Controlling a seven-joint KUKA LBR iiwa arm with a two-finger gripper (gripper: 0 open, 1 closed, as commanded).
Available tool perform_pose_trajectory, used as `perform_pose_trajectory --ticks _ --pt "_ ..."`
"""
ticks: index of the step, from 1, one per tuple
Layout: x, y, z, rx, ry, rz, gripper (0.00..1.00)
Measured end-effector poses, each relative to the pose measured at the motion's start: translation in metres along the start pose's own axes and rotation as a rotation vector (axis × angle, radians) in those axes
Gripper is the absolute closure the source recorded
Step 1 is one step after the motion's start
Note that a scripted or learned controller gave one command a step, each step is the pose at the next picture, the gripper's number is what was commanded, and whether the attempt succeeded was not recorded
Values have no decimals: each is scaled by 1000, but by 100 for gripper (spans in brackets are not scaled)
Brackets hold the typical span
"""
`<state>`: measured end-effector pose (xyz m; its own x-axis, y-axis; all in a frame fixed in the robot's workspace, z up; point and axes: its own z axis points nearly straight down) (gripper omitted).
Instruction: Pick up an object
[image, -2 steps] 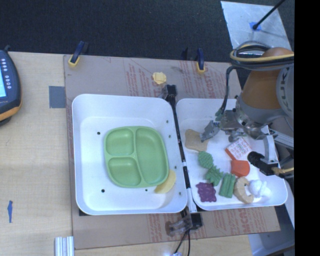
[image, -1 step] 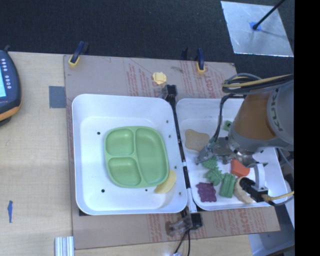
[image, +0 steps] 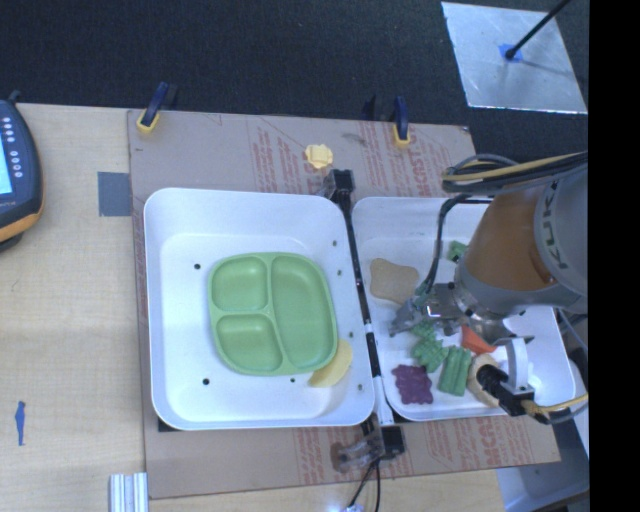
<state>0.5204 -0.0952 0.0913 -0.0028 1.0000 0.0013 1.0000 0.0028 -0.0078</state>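
Observation:
The arm hangs low over the right bin (image: 400, 215), and its gripper (image: 418, 312) sits in the bin's middle, just below a tan bread slice (image: 392, 280). Right under the gripper lies a green leafy toy (image: 430, 352). A purple grape bunch (image: 411, 383) and a green pickle-like piece (image: 455, 371) lie near the bin's front edge. An orange piece (image: 475, 342) peeks out beside the wrist, and a small green piece (image: 457, 250) shows behind the cables. Nothing is visibly held.
The left bin (image: 175, 230) holds a green divided plate (image: 272, 313) with a yellow banana piece (image: 332, 366) at its lower right corner. A small yellow object (image: 319, 156) lies on the cardboard behind the bins. A handheld controller (image: 15, 170) rests at the far left.

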Motion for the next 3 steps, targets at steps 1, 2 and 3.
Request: perform_pose_trajectory --ticks 1,2,3 --pt "-1 -20 0 0 0 -1 0" --pt "-2 -19 -10 0 -1 -3 100" --pt "-69 35 -67 -14 -6 3 100"
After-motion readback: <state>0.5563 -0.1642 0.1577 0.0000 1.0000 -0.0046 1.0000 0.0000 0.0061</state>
